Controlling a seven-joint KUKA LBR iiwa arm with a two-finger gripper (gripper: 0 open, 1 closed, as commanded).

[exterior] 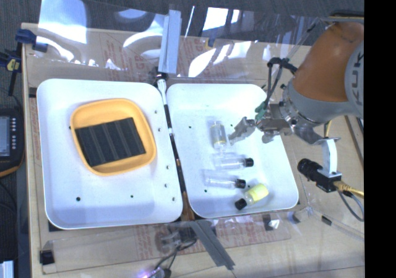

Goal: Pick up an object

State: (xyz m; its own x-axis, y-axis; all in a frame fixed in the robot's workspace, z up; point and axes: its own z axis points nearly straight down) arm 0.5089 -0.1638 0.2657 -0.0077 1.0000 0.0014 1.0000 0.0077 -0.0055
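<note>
The left shallow white bin (49,196) holds one thing, a yellow-orange rounded plastic tray with a dark ribbed insert (111,136), lying toward the bin's upper half. Beside it, across the dark seam where the two rims meet, the right shallow white bin (192,103) carries the small pickable items, all gathered in its middle and lower part: a clear upright little vial with a pale cap (217,132) nearest the top, below it a clear plastic vial with a black cap lying on its side (233,162), then a second clear black-capped vial lying flat (224,180), and lowest a small yellow bottle with a black cap (252,195) tilted near the bin's bottom rim. The two-finger gripper (242,129) on the grey and orange arm (325,72) sits just to the right of the upright vial, low over the right bin, with nothing visible between its fingers; whether they are spread or closed cannot be made out from this slant. By my reading the step in hand is the approach, with no object yet lifted. The next move likely calls for settling over one vial, probably the upright one just beside the gripper, lining the fingers across its narrow body, then closing and raising. Clear, round vials may roll or slip.
</note>
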